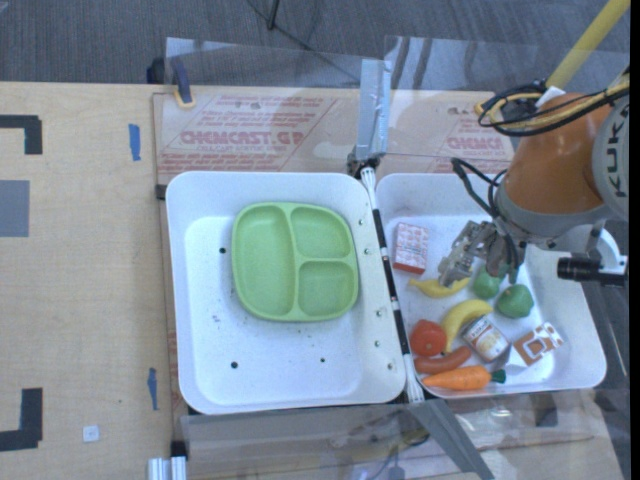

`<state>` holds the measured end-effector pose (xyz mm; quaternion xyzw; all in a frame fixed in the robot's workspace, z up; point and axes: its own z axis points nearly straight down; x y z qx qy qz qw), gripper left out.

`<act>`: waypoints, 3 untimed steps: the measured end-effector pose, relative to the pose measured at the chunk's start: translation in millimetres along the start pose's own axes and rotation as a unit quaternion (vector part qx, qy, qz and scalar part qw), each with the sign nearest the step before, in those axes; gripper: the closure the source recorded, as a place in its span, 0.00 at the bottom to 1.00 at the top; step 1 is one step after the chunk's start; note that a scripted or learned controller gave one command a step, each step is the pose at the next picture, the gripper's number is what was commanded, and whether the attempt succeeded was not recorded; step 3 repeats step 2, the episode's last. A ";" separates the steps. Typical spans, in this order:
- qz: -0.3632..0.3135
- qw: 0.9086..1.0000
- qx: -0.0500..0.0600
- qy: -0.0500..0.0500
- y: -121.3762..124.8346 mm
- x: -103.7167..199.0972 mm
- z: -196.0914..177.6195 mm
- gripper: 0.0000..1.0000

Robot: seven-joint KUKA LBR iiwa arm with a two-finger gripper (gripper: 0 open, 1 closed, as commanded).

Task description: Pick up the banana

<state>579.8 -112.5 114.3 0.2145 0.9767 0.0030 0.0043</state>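
The banana (466, 317) is found in the right bin (590, 368), lying slantwise near its middle. It is crowded by a tomato (428, 339), a small jar (487, 338), a carrot (460, 378) and a red sausage-like piece (440, 360) below it. A second yellow piece (437, 288) is seen just above, with two green fruits (502, 293) beside it and a red-white box (411, 247) farther left. The tool (478, 258) is poised over the yellow piece; its state cannot be told. A green divided plate (295, 261) is held by the left bin (190, 298).
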 end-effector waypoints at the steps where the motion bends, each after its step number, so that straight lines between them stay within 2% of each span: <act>1: 0.113 0.994 0.004 0.003 71.9 -21.0 -66.9 1.00; 2: 0.113 0.994 0.004 0.003 71.8 -20.9 -66.8 0.00; 3: 0.113 0.994 0.004 0.003 71.8 -20.9 -66.8 0.00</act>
